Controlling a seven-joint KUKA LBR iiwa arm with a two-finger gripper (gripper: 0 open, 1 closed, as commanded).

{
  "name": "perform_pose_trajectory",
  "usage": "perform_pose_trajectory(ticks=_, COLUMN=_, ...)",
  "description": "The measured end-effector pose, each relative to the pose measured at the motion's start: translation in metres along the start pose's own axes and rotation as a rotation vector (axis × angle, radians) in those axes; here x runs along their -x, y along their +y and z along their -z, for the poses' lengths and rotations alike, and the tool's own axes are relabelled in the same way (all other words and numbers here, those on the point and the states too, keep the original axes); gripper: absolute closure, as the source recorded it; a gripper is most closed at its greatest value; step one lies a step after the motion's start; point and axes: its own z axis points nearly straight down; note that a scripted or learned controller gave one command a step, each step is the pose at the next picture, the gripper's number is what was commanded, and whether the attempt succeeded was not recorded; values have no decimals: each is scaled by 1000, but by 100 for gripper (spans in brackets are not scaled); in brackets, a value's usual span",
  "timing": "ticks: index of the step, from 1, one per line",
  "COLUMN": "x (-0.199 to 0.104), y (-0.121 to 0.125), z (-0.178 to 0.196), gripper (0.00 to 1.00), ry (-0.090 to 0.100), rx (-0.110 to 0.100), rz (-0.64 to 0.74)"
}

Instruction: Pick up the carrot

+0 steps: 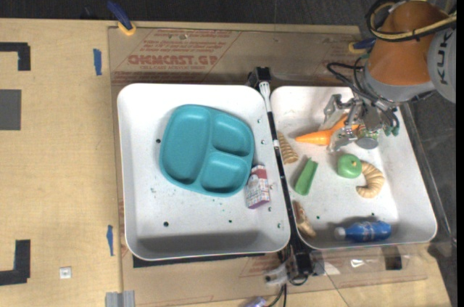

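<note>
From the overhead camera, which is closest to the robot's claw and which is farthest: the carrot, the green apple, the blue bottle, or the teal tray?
Measured from the gripper in the camera view:
1. Carrot, right at the gripper, just to its left in the right bin.
2. Green apple, just below it.
3. Blue bottle, at the right bin's bottom edge.
4. Teal tray, over in the left bin.

Robot lab: taped cardboard-covered bench [58, 175], two white bins [138, 226], cabled industrial arm [406, 44].

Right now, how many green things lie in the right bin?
2. A long green block lies left of centre; a round green apple-like fruit lies right of it, below the orange carrot. Others may be hidden under the arm.
</note>
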Motion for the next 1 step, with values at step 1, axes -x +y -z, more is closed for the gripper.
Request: perform_pose_trajectory(ticks=1, x=42, y=74, z=81, gripper=100, ry=13, rx=9, rz=204)
